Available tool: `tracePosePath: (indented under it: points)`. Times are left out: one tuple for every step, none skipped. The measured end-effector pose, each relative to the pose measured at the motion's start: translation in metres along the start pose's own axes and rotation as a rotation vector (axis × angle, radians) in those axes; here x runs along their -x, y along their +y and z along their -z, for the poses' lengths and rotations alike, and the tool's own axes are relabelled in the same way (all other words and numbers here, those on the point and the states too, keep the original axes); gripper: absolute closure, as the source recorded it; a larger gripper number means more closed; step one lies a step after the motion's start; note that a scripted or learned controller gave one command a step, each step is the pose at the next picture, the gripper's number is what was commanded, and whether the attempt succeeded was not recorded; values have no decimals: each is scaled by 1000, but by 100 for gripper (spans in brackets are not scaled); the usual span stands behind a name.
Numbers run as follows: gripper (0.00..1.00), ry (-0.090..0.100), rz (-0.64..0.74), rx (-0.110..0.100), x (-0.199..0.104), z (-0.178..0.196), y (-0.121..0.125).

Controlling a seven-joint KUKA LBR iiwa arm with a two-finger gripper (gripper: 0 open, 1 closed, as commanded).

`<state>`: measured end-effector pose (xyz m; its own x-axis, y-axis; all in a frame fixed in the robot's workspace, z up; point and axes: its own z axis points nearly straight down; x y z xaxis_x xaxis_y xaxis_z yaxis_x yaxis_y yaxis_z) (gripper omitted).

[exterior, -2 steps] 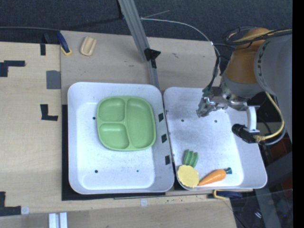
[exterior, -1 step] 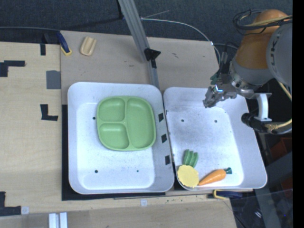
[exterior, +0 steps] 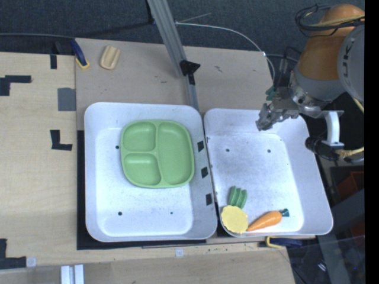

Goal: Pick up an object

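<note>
Nearest the camera, along the front wall of the right bin, lie three small things close together: a yellow disc, a carrot just to its right with a dark green tip pointing right, and a green piece touching the disc's far edge. What the disc and the green piece are is hard to make out. In the left bin a green divided plate lies flat toward the far side. Farther back, the gripper hangs over the right bin's far right corner, well apart from the three things; the fingers are dark and blurred, and whether they are apart or together cannot be told. Beyond the bins, a tan block rests on the table, and a grey pole slants up past the top edge, cut off.
</note>
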<state>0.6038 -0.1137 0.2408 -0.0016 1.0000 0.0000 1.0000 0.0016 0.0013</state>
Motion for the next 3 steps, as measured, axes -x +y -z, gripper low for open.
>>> tracePosePath:
  points:
    - [100,2,4,-1,-47,5,13]
    - [100,2,5,-3,-101,-7,37]
    - [100,1,5,-2,-154,-15,59]
